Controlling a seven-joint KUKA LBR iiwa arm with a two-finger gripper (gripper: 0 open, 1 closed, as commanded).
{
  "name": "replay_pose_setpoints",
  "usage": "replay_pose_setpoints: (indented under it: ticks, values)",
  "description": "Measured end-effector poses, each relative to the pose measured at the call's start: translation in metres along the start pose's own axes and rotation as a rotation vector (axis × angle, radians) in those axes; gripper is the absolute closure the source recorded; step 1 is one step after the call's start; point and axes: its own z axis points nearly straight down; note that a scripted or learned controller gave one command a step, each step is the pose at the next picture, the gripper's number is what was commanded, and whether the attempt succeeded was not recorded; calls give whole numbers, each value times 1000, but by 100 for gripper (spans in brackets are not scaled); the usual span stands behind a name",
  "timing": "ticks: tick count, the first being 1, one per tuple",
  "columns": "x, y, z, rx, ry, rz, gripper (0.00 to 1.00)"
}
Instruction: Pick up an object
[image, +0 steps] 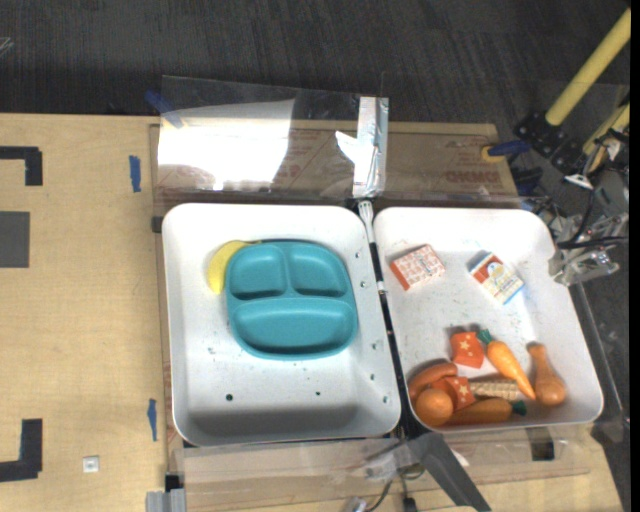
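Where toys (487, 375) crowd, perhaps touching.

grey pincer (583, 265), at far right edge

Both bins (200, 400) look like smooth white plastic, kinda scuffed. The teal tray (290, 298) is matt plastic, the carrot (511, 368) glossy plastic. Bench (80, 320) looks like matt cardboard or plywood.

A dark grey carpeted floor (300, 40) ran across the top of the frame. A pale wooden bench (70, 300) filled the left, marked with black tape corners (25, 165) and blue tape strips (134, 172). Light glared off a clear plastic sheet (250, 140) at upper centre
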Motion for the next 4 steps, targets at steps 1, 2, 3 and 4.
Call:
replay_pose_setpoints:
  ticks: [1,2,3,4]
  values:
    - [-65,-9,60,-8,7,192,100]
    - [-123,54,50,-8,2,275,100]
    - [-137,94,60,-8,10,432,100]
    - [-139,124,52,-7,11,552,100]
